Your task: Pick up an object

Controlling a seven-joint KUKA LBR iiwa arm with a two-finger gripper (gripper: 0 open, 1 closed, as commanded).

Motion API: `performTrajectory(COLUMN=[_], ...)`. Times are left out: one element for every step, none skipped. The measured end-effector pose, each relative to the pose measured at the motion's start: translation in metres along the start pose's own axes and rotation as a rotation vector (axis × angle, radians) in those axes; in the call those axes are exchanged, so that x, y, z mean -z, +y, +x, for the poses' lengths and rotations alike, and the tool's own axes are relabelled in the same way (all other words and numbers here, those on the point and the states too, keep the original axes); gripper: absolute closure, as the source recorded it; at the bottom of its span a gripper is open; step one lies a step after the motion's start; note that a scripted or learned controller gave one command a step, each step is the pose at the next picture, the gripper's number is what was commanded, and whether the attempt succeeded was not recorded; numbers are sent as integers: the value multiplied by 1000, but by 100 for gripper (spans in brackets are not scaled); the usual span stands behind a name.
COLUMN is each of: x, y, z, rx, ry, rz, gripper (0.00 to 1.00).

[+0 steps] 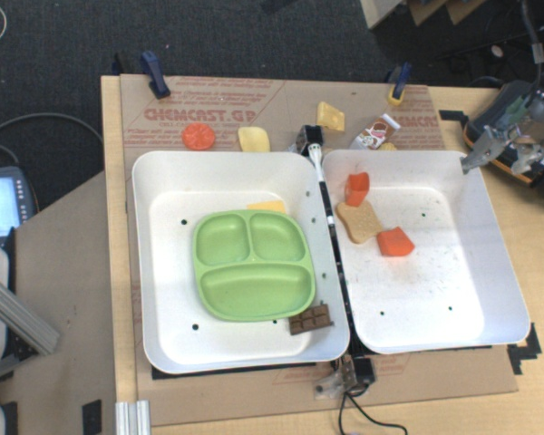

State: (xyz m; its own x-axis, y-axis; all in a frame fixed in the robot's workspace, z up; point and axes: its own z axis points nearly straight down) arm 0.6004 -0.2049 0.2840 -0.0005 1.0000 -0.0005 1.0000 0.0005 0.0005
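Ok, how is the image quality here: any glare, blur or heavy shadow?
Camera view: even, soft light; the left bin and right bin are bright white without washing out; the green plate casts little shadow; the gripper at the right edge is slightly blurred.

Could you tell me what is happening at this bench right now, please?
A robot arm is set to pick up an object, but nothing is in hand yet. Its gripper sits at the far right, by the upper corner of the right bin. That bin holds two orange blocks and a toy bread slice. The left bin holds a green divided plate and a chocolate piece.
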Motion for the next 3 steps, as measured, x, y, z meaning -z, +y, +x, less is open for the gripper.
performTrajectory(x=[-160,-202,-189], y=[-23,-42,-39], z=[59,111,108], rx=[4,3,-1], ry=[8,4,0], rz=[17,8,-1], gripper=[0,0,100])
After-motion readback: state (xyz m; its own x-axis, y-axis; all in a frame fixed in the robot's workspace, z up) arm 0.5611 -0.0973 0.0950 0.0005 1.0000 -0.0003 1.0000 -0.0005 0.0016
